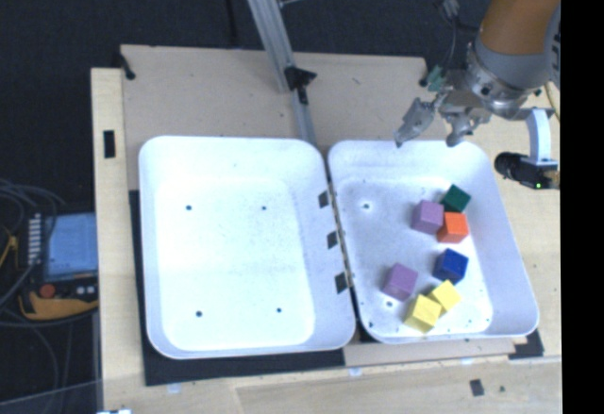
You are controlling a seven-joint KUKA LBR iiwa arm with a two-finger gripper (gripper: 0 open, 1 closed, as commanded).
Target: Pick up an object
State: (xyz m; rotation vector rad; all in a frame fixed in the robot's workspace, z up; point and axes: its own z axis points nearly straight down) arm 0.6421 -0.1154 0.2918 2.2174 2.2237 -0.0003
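The right bin (377, 178) holds several small blocks: a green one (457, 198), an orange one (455, 227), a purple one (427, 216), a blue one (451, 265), a second purple one (400, 280) and two yellow ones (424, 311) (445, 294). My gripper (432, 131) hangs above the far rim of the right bin, well back from the blocks. Its two fingers are spread apart with nothing between them.
The left bin (231, 242) lies beside the right one. A slanted metal pole (269, 16) rises from the bench behind the bins. A blue device with cables (66, 247) sits off the bench at the left.
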